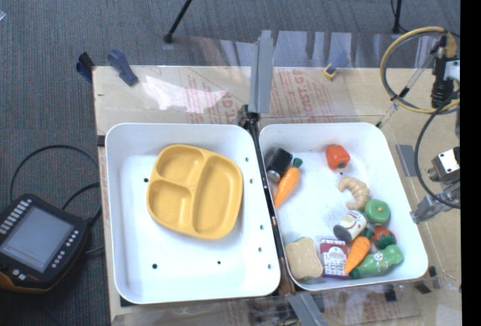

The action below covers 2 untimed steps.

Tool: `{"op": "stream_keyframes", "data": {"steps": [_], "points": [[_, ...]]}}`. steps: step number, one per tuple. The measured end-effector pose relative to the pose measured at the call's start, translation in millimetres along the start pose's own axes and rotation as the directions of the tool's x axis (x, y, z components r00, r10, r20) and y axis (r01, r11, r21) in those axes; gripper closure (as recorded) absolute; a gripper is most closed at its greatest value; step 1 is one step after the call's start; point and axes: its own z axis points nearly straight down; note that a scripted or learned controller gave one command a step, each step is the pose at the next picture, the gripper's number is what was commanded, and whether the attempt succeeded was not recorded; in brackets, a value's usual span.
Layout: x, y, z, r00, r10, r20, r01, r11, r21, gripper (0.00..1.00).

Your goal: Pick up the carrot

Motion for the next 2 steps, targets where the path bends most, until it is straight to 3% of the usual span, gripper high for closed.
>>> {"op": "stream_keyframes", "data": {"steps": [1, 2], "points": [[-9, -3, -54, 1.0, 0.025, -0.009, -0.025, 1.0, 0.005, 1.0], [-53, -6, -135, 0.997, -0.079, -0.009, 0.079, 0.997, 0.006, 1.0]]}}
